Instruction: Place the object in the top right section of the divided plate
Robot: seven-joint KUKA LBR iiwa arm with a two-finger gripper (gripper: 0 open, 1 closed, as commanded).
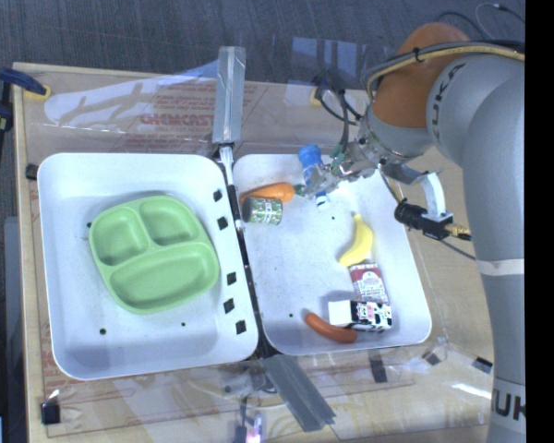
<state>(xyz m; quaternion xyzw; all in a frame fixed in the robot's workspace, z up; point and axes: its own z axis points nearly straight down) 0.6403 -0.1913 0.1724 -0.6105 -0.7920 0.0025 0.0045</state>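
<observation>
Gripper (325, 181) low at 12 o'clock of right bin (402, 247), beside carrot (270, 193); grip state, cannot tell. Looks like pick step. Target object unclear. Green divided plate (154, 251) in left bin (60, 275). Next: grasp, carry toward 9 o'clock, drop top-right section.

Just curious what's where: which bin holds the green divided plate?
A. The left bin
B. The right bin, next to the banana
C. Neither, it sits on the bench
A: the plate lies in the left bin, while the banana lies in the right bin.
</observation>
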